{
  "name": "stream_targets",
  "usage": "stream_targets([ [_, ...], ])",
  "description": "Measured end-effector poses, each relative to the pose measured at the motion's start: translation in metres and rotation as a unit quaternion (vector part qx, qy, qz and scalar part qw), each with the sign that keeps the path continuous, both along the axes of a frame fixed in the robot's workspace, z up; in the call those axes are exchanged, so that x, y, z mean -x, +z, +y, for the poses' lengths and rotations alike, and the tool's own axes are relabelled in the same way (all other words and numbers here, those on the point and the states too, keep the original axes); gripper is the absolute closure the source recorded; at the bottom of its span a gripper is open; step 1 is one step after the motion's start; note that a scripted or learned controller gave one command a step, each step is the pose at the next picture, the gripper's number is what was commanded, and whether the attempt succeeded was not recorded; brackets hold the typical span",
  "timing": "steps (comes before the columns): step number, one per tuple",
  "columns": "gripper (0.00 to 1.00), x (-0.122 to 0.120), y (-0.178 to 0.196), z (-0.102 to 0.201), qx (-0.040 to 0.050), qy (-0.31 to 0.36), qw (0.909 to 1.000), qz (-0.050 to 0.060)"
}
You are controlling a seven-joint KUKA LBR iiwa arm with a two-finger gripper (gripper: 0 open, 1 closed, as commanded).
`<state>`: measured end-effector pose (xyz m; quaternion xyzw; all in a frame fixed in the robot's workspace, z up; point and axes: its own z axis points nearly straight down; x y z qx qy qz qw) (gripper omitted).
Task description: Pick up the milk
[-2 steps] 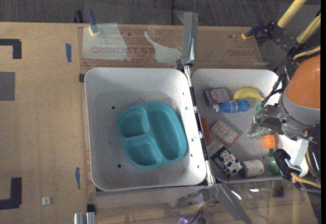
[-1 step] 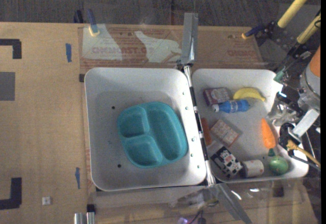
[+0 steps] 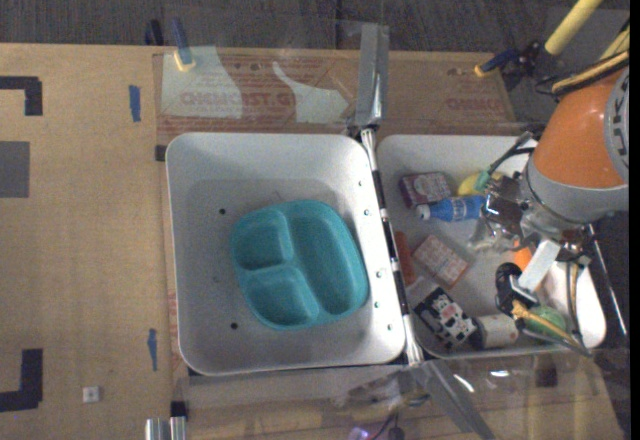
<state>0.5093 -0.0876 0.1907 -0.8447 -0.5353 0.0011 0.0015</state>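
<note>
Gripper (image 3: 497, 218), finger state indiscernible, hangs over the right bin (image 3: 395, 150); milk (image 3: 446, 316) lies toward seven o'clock.

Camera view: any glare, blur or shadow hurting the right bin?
Camera view: soft overall; glare on the clear panels behind the left bin and at the bench's near edge. The right bin is dimmer beneath the arm, its clutter small and fuzzy, so the milk is hard to pick out; the teal tray reads cleanly.
</note>
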Motion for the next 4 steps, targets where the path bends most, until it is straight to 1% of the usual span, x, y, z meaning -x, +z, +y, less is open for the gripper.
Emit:
stream_targets([
  [1,1.0,-0.042,0.097,0.013,0.0015,-0.15,0.9888,-0.001],
  [2,0.0,-0.042,0.097,0.013,0.0011,-0.15,0.9887,0.0],
  [3,0.0,0.02,-0.092,-0.037,0.0011,-0.073,0.9973,-0.008],
  [4,0.0,0.005,0.238,-0.006,0.0015,-0.224,0.9747,-0.001],
])
